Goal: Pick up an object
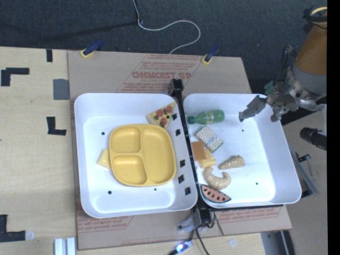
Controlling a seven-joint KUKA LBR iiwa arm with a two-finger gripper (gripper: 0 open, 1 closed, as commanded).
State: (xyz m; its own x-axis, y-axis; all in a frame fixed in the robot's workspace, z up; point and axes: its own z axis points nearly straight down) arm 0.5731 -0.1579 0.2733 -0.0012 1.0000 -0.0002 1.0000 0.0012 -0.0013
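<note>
Your gripper (pixel 263 110) hangs open over the right bin's (pixel 276 158) far edge, holding nothing. The bottle (pixel 206 117) lies close by, so it looks easiest to grab.

Red upside-down lettering on the cardboard sheet (pixel 159 70), not legible.

Several small toy foods lie along the left side of the right bin (pixel 276 158), right of the frame's centre. A green bottle (pixel 205 117) lies on its side at the top, cap end toward the frame's left. Just below it sits a tilted checkered packet (pixel 209 138), and below that an orange-tan block (pixel 201 154). A pale croissant-like piece (pixel 231 162) lies to the right. A curved beige piece (pixel 217 179) rests lower, beside a watermelon slice (pixel 216 196) at the bin's lower left corner.
</note>
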